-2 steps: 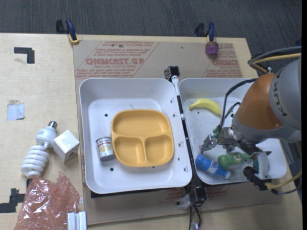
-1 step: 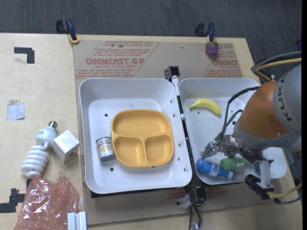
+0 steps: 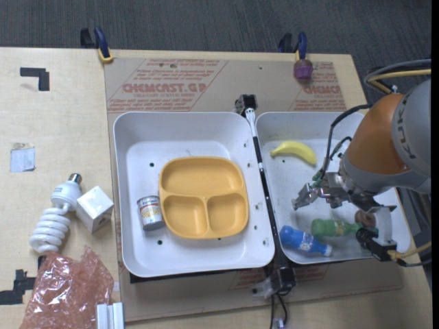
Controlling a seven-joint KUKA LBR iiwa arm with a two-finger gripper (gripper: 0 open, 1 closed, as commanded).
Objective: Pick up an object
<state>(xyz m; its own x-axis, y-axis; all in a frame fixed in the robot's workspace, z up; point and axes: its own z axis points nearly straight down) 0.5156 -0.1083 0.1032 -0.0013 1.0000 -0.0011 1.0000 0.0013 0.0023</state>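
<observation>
In the right bin [image 3: 274,125] lie a yellow banana [image 3: 295,151] near the back, a green bottle [image 3: 334,227] and a blue bottle [image 3: 304,242] near the front edge. My gripper [image 3: 309,196] hangs over the middle of this bin, below the banana and just above-left of the green bottle. Its fingers [image 3: 302,201] look spread, with nothing between them. The grey arm with its orange band [image 3: 377,142] comes in from the right.
The left bin [image 3: 130,184] holds a yellow divided plate [image 3: 204,197] and a small can [image 3: 149,213] at its left. Outside on the bench lie a spiral light bulb [image 3: 55,218], a white cube [image 3: 95,208], crumpled pink plastic [image 3: 65,290] and a purple item [image 3: 303,68].
</observation>
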